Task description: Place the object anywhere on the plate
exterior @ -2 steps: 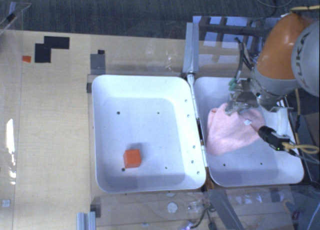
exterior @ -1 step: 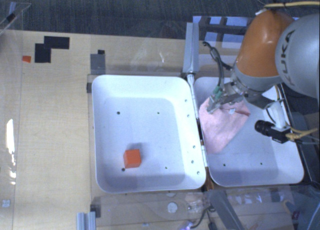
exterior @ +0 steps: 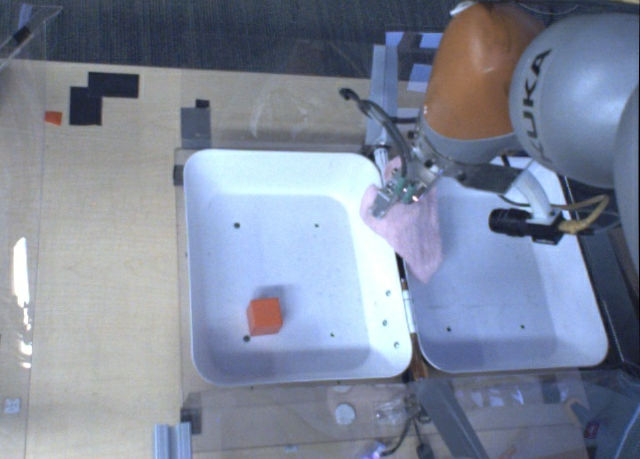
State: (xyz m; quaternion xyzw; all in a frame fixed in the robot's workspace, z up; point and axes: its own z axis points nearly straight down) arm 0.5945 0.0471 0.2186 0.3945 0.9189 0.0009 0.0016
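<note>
While the near rim of the bench carries clamps and brackets, the first loose item going back is an orange block, sitting flat on the floor of the left bin, well apart from the arm. Right bin beside it, floor bare where visible. No obvious plate visible; the white bins are the only candidate surfaces, so the target is a guess. Further back, at the seam between the two bins, a pink cloth hangs limp from the gripper, pinched by its top edge between the fingers, lower end draping over the divider toward the right bin. Judgement: cloth is light, soft, floppy, not fragible; it will swing and fold on release, may snag the rim. Pinch at a bunched edge looks adequate. Behind, the grey arm with its orange band fills the far right. Black tape marks sit on the far-left bench top.
</note>
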